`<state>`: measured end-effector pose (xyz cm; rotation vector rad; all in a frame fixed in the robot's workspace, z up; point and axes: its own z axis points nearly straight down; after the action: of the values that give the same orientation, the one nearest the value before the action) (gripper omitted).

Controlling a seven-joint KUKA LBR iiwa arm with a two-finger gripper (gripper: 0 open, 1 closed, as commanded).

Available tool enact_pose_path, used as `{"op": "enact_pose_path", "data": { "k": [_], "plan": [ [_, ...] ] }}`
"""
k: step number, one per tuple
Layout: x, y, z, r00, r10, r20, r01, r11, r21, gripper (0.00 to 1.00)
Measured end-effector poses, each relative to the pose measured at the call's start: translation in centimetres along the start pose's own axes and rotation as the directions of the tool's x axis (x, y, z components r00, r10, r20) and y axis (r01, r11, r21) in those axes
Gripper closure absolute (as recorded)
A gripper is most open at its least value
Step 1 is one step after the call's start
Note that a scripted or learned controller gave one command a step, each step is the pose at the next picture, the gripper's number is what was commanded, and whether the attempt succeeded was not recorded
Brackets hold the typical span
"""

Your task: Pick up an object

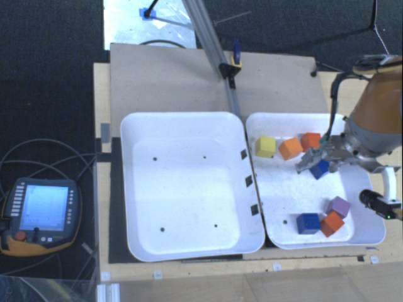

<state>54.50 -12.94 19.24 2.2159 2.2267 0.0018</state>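
Observation:
My gripper (pixel 317 161) hangs low over the upper middle of the right bin (pixel 277 239), reaching in from the right. A small blue cube (pixel 320 169) lies right at its tip, partly covered by it; whether it is gripped cannot be told. Just to the upper left sit an orange cube (pixel 289 148) and a red-orange cube (pixel 310 141), with a yellow cube (pixel 265 146) further left. Near the bin's front right corner are a purple cube (pixel 339 206), a second blue cube (pixel 308 223) and another orange cube (pixel 332 223).
The left bin (pixel 182 181) stands beside the right one, sharing a middle rim. A slanted metal pole (pixel 211 39) rises behind the bins. A teach pendant (pixel 39 215) lies on the floor at far left.

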Motion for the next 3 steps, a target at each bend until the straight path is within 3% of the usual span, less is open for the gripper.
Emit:
{"op": "enact_pose_path", "data": {
  "k": [1, 3],
  "plan": [
    [0.0, 0.0, 0.0, 1.000, 0.002, 0.000, -0.002, 1.000, -0.001, 0.00],
    [0.3, -1.0, 9.9, 1.000, 0.003, 0.000, -0.003, 1.000, 0.004, 0.00]
  ]
}}
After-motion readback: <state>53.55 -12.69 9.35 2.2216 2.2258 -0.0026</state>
